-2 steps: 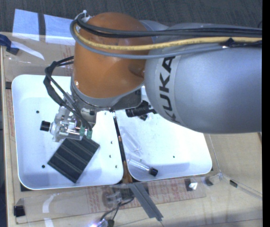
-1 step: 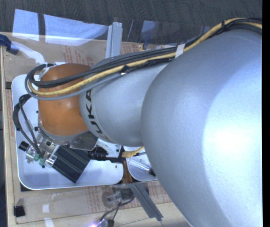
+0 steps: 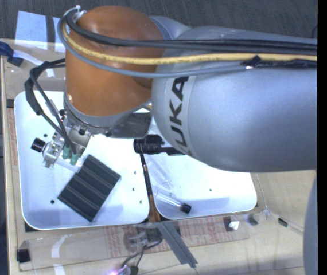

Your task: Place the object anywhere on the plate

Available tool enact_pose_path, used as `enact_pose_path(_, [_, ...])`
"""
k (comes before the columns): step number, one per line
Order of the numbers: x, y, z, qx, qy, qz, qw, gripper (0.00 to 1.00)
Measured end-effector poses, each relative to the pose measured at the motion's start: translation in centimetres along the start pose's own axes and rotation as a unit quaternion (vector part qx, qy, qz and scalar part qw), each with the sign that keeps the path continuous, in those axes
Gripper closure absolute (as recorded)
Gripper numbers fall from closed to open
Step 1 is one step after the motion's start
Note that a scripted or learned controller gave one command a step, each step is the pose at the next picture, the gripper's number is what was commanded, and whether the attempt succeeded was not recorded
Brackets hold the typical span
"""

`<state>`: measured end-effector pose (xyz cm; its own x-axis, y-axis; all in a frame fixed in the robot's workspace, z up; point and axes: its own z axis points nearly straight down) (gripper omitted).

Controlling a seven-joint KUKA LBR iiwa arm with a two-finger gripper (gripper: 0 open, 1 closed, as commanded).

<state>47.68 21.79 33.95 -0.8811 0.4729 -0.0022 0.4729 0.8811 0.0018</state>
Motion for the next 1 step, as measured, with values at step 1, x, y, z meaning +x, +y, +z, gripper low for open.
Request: enact_pose_path(1, [-0.06, 0.08, -1.11, 0.002, 0.000, 0.350, 0.9367, 1.00])
